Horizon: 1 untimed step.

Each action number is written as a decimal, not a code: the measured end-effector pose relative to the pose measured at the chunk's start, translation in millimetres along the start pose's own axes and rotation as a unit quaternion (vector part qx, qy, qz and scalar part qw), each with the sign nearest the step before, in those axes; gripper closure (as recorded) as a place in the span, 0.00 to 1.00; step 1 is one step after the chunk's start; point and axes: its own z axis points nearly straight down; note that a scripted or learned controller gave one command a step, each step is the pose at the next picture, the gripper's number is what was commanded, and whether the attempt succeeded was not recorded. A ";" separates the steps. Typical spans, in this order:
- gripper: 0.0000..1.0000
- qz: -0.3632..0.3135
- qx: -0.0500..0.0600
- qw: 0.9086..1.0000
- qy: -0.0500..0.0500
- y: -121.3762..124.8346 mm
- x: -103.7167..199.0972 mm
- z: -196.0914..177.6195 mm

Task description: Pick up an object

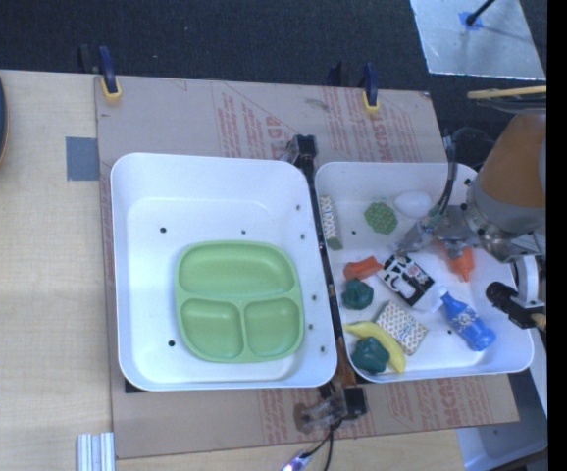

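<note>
Grey arm [504, 214] w/ orange band [515, 160], black cable [448, 180] along wrist.

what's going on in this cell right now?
A KUKA arm reaches in from the right over the right bin, which holds a jumble of small items: a blue bottle, a banana, a black-and-white box and others. Its gripper sits low among them; nothing is visibly held. The left bin holds a green divided tray.
</note>
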 end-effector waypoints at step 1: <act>0.00 0.001 0.019 1.000 0.004 70.8 41.8 15.5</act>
